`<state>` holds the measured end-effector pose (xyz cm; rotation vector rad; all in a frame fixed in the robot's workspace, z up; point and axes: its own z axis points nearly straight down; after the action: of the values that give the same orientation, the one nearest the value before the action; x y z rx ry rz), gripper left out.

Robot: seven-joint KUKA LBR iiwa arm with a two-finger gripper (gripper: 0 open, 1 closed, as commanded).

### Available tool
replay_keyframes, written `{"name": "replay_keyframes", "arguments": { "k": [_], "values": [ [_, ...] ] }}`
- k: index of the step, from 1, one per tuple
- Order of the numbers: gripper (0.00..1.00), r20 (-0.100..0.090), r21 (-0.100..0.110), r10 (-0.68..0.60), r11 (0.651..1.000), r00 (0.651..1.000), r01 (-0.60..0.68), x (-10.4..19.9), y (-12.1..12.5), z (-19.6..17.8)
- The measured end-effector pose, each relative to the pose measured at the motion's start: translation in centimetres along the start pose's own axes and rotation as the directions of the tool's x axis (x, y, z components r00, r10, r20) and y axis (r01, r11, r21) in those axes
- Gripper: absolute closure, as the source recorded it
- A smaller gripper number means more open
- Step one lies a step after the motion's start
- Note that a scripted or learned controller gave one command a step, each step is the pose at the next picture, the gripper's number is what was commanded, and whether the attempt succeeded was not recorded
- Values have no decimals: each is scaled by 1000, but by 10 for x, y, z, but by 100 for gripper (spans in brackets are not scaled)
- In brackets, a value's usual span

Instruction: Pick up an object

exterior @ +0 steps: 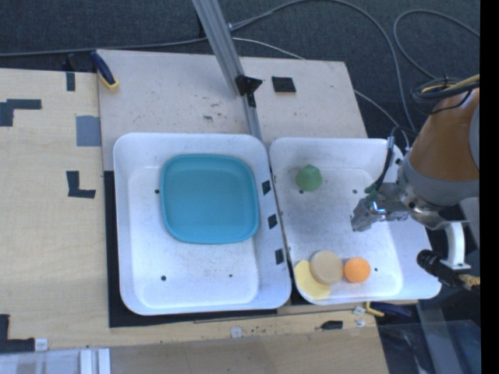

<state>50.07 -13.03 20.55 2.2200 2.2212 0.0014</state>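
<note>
right bin point(284, 201) centre open, orange ball point(357, 270) near front

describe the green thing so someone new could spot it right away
Start at the right bin of the two white bins. The small green ball sits alone near that bin's far left corner. It is the only green item; the tan disc and orange ball lie together at the near edge.

1. Reached in from the right edge, orange band point(444, 142) uppermost and grey wrist point(437, 189) just beneath it.
2. Angled down and leftward from the wrist to the gripper point(363, 218).
3. Hung with the gripper at the arm's leftmost end, metal tip pointing down-left.
4. Carried nothing visible at the gripper tip.
5. Trailed dark cabling point(448, 263) below the wrist housing.
</note>
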Motion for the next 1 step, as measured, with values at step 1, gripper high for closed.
{"name": "replay_keyframes", "arguments": {
  "k": [1],
  "values": [
    [100,-1,2,-5,1000,1000,5,51,14,2]
  ]
}}
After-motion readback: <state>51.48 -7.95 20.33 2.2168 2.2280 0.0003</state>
